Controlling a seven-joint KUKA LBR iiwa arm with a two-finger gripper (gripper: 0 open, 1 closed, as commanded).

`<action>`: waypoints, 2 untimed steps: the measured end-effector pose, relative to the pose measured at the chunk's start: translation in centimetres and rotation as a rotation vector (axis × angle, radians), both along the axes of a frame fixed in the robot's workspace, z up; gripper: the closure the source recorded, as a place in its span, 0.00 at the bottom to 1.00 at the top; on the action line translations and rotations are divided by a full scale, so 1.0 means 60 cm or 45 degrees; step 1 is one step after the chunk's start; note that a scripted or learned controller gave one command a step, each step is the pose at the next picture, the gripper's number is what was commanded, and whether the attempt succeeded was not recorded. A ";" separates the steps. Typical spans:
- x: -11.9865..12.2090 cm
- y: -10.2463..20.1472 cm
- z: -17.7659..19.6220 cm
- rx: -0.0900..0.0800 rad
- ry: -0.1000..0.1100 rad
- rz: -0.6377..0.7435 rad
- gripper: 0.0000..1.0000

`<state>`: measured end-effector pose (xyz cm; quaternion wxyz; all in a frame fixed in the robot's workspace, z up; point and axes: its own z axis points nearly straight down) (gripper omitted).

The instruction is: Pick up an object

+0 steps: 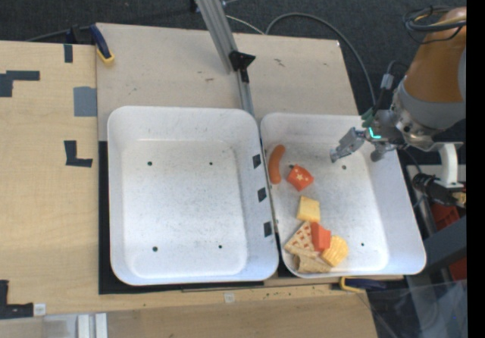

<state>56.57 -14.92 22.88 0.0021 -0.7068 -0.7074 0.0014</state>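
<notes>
From above and at a slant, my arm point(433, 64) comes in at the right edge of the frame, its orange band showing above the grey wrist, and my gripper point(350, 145) hangs over the upper right part of the right bin point(394, 253). My fingers are dark and small here, pointing down and toward the left of the frame; nothing lies between them, and whether they are spread or closed I cannot tell from this angle. A small green light glows on the wrist just behind them. The things to pick all lie in the right bin, left of and below my gripper, apart from it. An orange sausage point(276, 164) lies lengthwise near the bin's left wall, slim and rounded at both ends. Just to its right sits a red block point(300, 177) with a pale spot on its face. Lower down is a yellow block point(308, 210), and in the bin's lower left corner a cluster — a tan waffle piece point(301, 242) with a grid pattern, a red-orange piece point(320, 237) resting against it, and a yellow-orange piece point(336, 251) at the right of the heap. The left bin point(121, 200) sits beside it, speckled white, their walls touching at mid-frame.
</notes>
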 end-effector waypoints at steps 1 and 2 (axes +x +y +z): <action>0.001 0.000 0.003 -0.001 -0.005 0.001 0.00; -0.004 0.004 -0.070 -0.001 0.001 0.001 0.00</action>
